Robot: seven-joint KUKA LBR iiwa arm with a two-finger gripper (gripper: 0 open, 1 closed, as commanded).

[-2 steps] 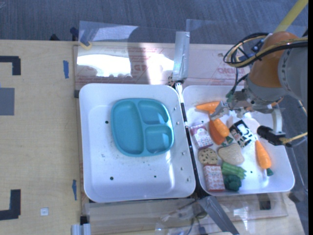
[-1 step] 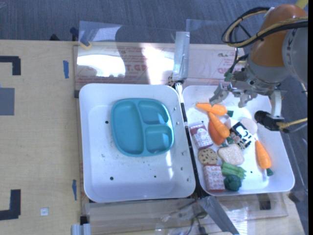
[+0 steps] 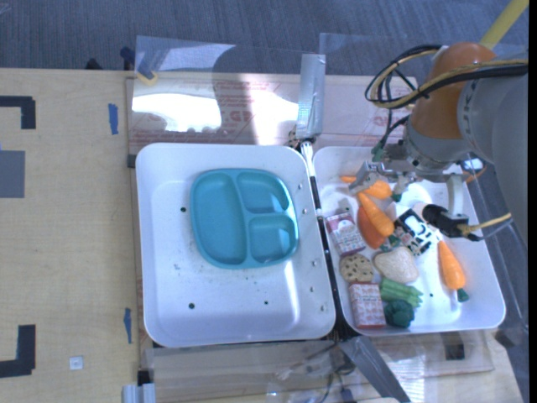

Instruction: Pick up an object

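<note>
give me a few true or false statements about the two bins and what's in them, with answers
1. A blue divided tray lies in the left bin. True.
2. The toy food is piled in the left bin. False: it lies in the right bin.
3. A cookie lies in the right bin. True.
4. The arm's pincer is over the blue divided tray. False: it is over the far end of the right bin, above a carrot.
5. A second carrot lies near the right bin's right side. True.
6. The broccoli sits on the blue divided tray. False: it is at the right bin's near edge.
</note>
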